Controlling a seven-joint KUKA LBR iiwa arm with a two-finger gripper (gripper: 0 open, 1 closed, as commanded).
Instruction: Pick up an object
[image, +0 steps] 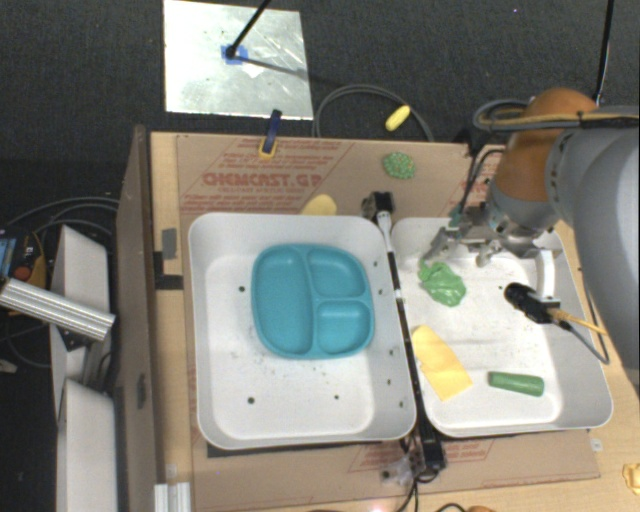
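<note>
**Closing In on a Green Lump as Robot Arm Lines Up Its Grab**

The grey arm (590, 190) reaches in from the right and hangs its claw (460, 252) over the far end of the right bin (560, 340), one of two white bins side by side on the table (165, 190). From where I stand, the two metal fingers look spread apart with nothing between them, so the claw is carrying nothing. Just below its tips lies a crumpled green lump (442, 283), on the bin floor and close to the wall shared with the left bin (225, 400). It is the nearest thing to take and most likely the target. Toward the front of the same bin rest a yellow wedge (440, 362) and, apart from it, a short green stick (516, 381). A blue divided plate (312, 302) sits in the middle of the left bin.

The step in hand appears to be the drop onto the lump. Done well, the claw would centre over the lump's bulk and go low, almost to the bin floor, before closing. The lump looks soft and uneven, and a shallow pinch may catch only a fold and lose it. The dividing wall stands near, so the finger on that side needs room. A straight lift would keep clear of the wedge.
</note>
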